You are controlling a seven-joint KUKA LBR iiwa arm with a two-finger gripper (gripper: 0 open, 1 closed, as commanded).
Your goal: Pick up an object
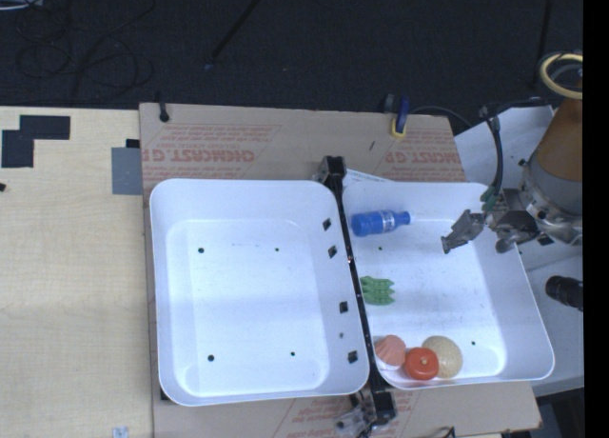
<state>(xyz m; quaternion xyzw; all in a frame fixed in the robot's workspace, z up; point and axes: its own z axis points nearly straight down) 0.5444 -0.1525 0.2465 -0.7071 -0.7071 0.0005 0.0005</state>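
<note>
My gripper (483,235) hangs over the right side of the right bin (519,308), its two fingers spread apart with nothing between them. A blue bottle (380,223) lies on its side at the bin's back left, well left of the gripper. A small green object (377,290) rests near the bin's left wall. In the front left corner sit a pink object (388,349), a red round object (422,363) and a cream round object (443,354), close together.
The left bin (247,293) stands beside the right one, with a black divider (347,274) along their shared edge. Both rest on a cardboard sheet (276,146). A yellow clip (399,124) sits at the cardboard's back edge.
</note>
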